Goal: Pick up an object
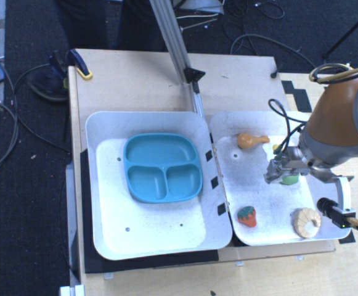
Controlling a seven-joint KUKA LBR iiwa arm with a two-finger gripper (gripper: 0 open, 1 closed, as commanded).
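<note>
My gripper hangs low over the middle of the right bin, at the end of the grey arm with the orange band. A small green object lies right beside it, partly hidden by the wrist. An orange pear-shaped toy lies at the bin's back, to the gripper's upper left. A red strawberry with a green top sits near the front. A beige round pastry rests at the front right corner.
The left bin holds a blue divided tray. A slanted metal rail runs down to the gap between the bins. A black cable loops above the gripper. The bench edge lies just beyond the right bin's front rim.
</note>
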